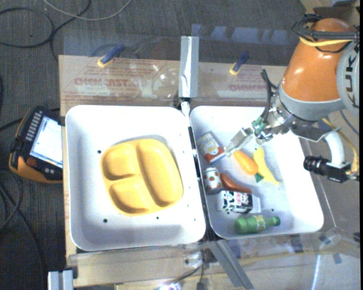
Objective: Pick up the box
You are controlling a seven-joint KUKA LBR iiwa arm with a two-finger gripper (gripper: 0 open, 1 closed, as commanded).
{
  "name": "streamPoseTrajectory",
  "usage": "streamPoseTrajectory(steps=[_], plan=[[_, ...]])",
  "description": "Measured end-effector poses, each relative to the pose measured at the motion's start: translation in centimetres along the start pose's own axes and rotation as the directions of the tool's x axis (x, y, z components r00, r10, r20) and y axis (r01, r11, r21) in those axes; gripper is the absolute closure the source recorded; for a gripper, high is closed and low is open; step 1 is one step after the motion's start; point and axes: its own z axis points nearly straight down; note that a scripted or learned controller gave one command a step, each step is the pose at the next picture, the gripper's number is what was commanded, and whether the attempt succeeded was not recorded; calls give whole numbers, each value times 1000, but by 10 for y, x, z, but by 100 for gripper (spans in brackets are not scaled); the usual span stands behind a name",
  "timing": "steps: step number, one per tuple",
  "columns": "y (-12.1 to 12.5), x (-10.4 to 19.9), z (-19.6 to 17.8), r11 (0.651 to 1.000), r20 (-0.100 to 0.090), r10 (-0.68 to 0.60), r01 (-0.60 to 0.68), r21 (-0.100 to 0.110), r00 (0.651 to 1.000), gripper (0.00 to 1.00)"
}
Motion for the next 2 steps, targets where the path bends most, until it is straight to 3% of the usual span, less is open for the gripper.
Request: streamPoseTrajectory(steps=[1,2], plan=[[53,5,78,998,1,63,-63,2,998,0],[46,-53,169,978,3,210,-210,-14,978,0]])
